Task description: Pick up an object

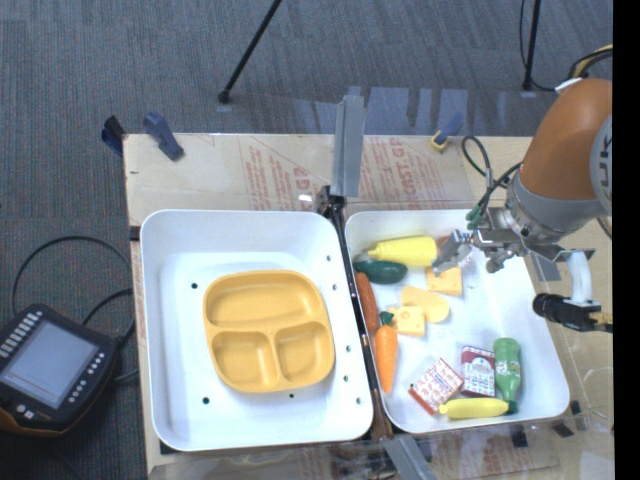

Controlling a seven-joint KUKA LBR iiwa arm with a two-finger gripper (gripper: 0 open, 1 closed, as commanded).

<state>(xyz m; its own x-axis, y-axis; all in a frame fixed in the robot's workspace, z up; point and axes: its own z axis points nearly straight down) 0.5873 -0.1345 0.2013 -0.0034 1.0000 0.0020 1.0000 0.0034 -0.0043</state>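
Nearest the camera, along the near wall of the right bin (540,313), lies a small yellow banana (474,407), with a green bottle (508,368) just beside it and 2 red-and-white packets (436,385) (478,370) touching or nearly touching each other; their printing is too small to read. Red lettering runs across the cardboard sheet (260,173) beyond the bins, upside down from this angle and not legible.

An orange carrot (385,356) lies near the bin's left wall, pointing toward the near side, with a reddish sausage-shaped piece (367,300) farther along the same wall. Pale yellow cheese pieces (425,308) sit mid-bin, a dark green cucumber-like item (381,271) lies at the far left, and a yellow corn cob (403,250) rests just beyond it.

The gripper (452,256) hangs low over the far part of the right bin, right of the corn cob and directly above a yellow cheese wedge (446,281). Whether its jaws are open or closed cannot be told; nothing is clearly seen between them.

In the left bin (165,268) sits a yellow tray (268,329) with 3 compartments. A black pendant (48,363) with a grey screen lies on the floor to the left, and 2 blue clamps (161,135) (445,133) grip the far edge of the bench.
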